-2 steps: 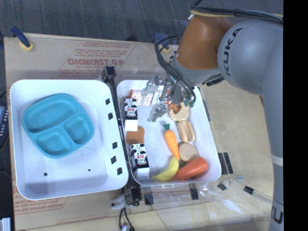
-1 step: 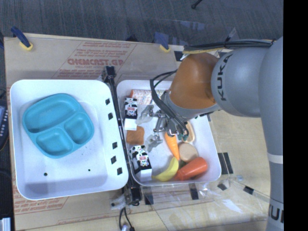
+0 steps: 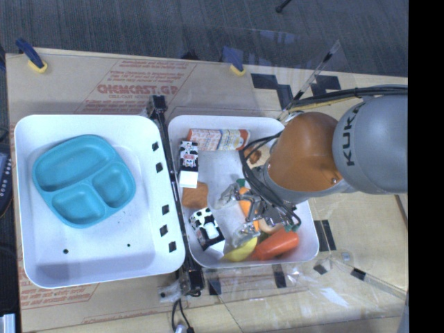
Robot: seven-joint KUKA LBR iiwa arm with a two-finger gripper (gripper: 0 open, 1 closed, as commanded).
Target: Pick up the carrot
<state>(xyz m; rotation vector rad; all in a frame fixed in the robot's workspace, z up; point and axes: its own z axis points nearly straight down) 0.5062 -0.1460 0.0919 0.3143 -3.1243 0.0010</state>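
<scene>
A single fixed camera hangs above the desk [image 3: 104, 92] and looks down at a slant, far enough off to take in both white bins: the left bin [image 3: 28, 207] in the left half of the frame, the right bin [image 3: 208, 125] at centre. Dark floor crosses the top. The arm [image 3: 368, 148] enters from the right edge.

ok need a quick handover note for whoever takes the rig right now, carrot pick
Gripper: low in the right bin, just above the carrot; finger state unclear.
Carrot: lying at the bin's near right corner, beside a yellow item.
Left bin: holds a blue divided tray.
Done: arm has reached into the bin.
Left: grasp the carrot and lift it; no hold visible yet.
</scene>
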